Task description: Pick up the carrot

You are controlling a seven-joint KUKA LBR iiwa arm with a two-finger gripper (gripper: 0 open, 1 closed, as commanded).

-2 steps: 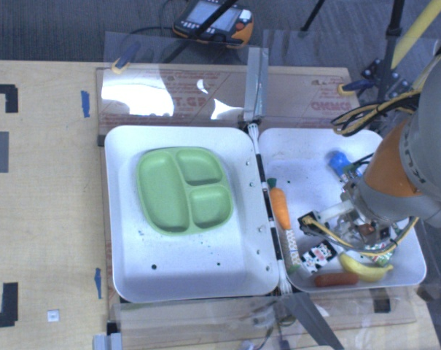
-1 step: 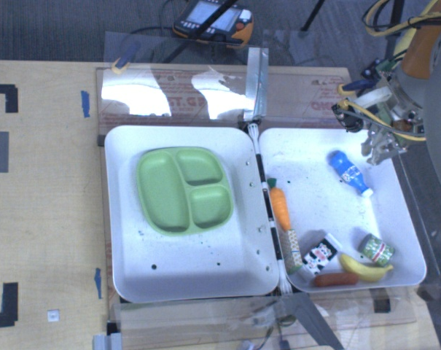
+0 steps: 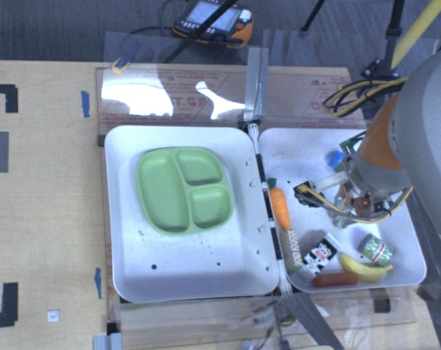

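Observation:
The carrot (image 3: 280,207), orange with a small green top, lies lengthwise against the left wall of the right bin (image 3: 307,148). My gripper (image 3: 349,207) hangs over the middle of that bin, to the right of the carrot and well apart from it. The grey arm with its orange band (image 3: 383,141) covers the bin's right side. Nothing shows in the gripper.
In the left bin (image 3: 125,261) sits a green divided plate (image 3: 184,189). Along the right bin's front lie a banana (image 3: 366,269), a red sausage (image 3: 337,280), a green can (image 3: 377,250), a black-and-white toy (image 3: 321,257) and a striped stick (image 3: 294,250) just below the carrot.

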